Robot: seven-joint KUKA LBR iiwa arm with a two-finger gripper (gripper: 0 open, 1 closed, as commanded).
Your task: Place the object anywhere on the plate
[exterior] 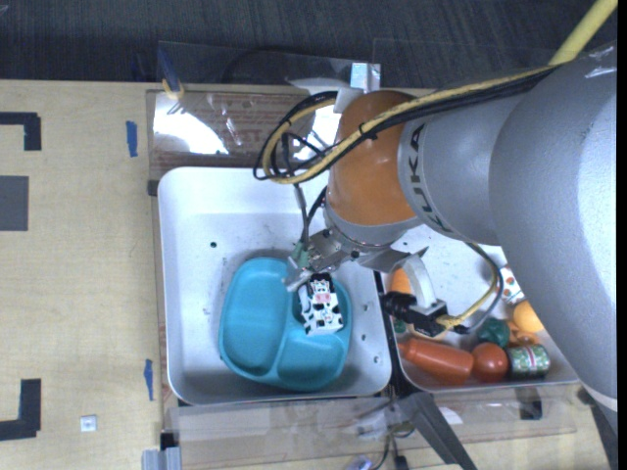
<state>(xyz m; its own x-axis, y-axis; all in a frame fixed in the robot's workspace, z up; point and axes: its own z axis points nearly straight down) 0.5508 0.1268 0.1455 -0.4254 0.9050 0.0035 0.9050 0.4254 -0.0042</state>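
Arm reaching in from right, over left bin (186,262). Fingers (306,272) hanging at plate's (257,331) right edge. Cow toy (321,306) sitting just below fingers, touching them, over plate. Can't tell how wide fingers are, or if gripping toy.

The left bin (186,262) has open white floor along its far side and down its left side, wide enough for a pass. The blue plate (265,336) fills its near middle, with a 2-part hollow; a small black-and-white toy (321,306) lies on the plate's right rim, just under the gripper (304,270). The arm (470,155) covers the space above the wall between the 2 bins. The right bin (460,385) is crowded: a red sausage (436,360), a tomato (490,362), an orange piece (527,316) and cables block its near side.
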